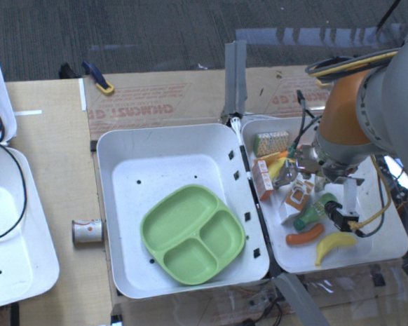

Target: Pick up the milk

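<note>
The banana (333,244) lies nearest. The milk (299,195), a light, crushable carton, sits mid right bin (387,250); I'd grip its flat sides. My end effector's (310,168) state I cannot tell.

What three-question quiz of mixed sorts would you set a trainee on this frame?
1. True or false: the green divided plate lies in the right bin.
2. Multiple choice: which lies nearest the right bin's front rim? A) banana B) small orange-and-white carton C) red carton
3. Fill in: beside the left bin, on the bench, a small ____ lies on its side.

Key
1. False; it lies in the left bin.
2. A.
3. Can.

The arm reaches over the right bin, and its wrist hides much of the pile below it.
</note>
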`<act>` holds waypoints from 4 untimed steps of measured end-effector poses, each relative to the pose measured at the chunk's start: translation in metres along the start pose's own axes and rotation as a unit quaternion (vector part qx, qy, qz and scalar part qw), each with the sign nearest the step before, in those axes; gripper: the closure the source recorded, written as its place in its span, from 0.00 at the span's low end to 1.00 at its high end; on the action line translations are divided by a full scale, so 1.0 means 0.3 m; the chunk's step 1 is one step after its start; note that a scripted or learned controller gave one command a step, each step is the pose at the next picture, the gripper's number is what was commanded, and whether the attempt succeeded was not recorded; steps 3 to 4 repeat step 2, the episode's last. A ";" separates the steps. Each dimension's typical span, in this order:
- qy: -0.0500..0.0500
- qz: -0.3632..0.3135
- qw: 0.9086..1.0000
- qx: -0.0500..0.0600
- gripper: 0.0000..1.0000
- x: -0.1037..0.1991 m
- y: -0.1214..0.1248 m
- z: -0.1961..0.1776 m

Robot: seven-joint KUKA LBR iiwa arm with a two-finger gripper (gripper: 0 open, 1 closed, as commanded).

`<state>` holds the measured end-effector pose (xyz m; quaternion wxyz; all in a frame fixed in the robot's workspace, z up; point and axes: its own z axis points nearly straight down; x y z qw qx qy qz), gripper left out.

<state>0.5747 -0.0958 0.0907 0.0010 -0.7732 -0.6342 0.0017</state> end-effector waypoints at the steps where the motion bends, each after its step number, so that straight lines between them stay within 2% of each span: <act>1: 0.000 0.001 1.000 -0.001 1.00 -0.003 0.003 -0.034; 2: 0.000 0.027 1.000 0.000 1.00 0.151 -0.325 -0.332; 4: 0.000 0.027 1.000 0.000 1.00 0.151 -0.325 -0.332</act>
